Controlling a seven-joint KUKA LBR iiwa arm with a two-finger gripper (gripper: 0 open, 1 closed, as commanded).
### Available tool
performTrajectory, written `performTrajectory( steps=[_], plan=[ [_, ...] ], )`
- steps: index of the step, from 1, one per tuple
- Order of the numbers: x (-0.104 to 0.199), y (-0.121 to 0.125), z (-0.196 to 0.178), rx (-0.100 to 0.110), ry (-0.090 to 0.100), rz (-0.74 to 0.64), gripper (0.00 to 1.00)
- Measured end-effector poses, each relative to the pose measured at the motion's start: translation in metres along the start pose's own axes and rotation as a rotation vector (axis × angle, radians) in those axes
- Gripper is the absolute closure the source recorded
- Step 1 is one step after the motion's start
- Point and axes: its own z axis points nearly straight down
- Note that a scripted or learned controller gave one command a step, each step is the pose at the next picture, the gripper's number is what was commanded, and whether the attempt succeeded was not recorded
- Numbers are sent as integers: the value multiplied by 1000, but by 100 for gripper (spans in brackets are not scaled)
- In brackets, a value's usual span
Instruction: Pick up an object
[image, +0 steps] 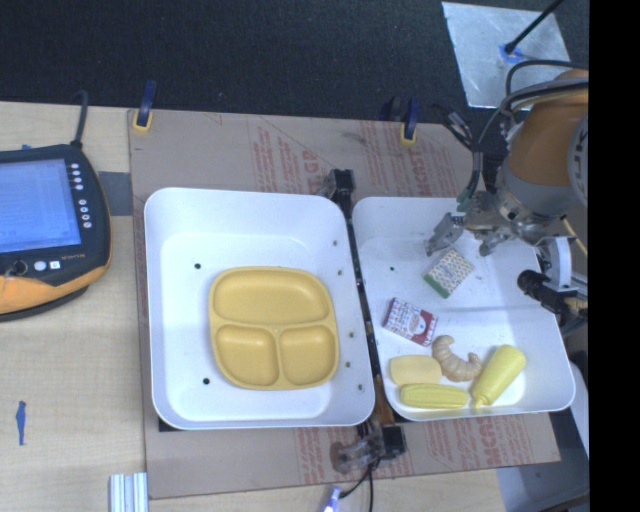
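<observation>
Landmark: right bin (378, 300), shallow, white, the nearer of the two to the arm.

Item 1. Gripper (468, 237): hangs over the far part of the right bin, fingers spread wide, nothing between them.

Item 2. Green-and-white packet (448, 271): lies tilted in the far middle of the right bin, just under and slightly nearward of the fingertips. Judged the likeliest thing to be picked.

Item 3. Red-and-white packet (410, 321): flat, toward the middle of the right bin, near its left wall.

Item 4. Yellow toy foods along the near wall of the right bin: pale block (413, 370), corn cob (434, 397), ginger-like piece (455, 360), yellow bottle-shaped piece (498, 374), all close together.

Item 5. Left bin (170, 300): touching the right bin's left side, holds a yellow divided tray (273, 326).

Item 6. Handheld control pad (45, 225): well left of both bins.

Handling note, by judgement: the step is the approach. The green-and-white packet is thin and flat, so the fingers should straddle its narrow width, turn to match its tilt, and go down to the bin floor before closing. A shallow close risks sliding over it.
</observation>
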Motion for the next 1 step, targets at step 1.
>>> performTrajectory(
  steps=[1],
  plan=[
    [13, -9, 52, -6, -4, -2, 0]
  ],
)
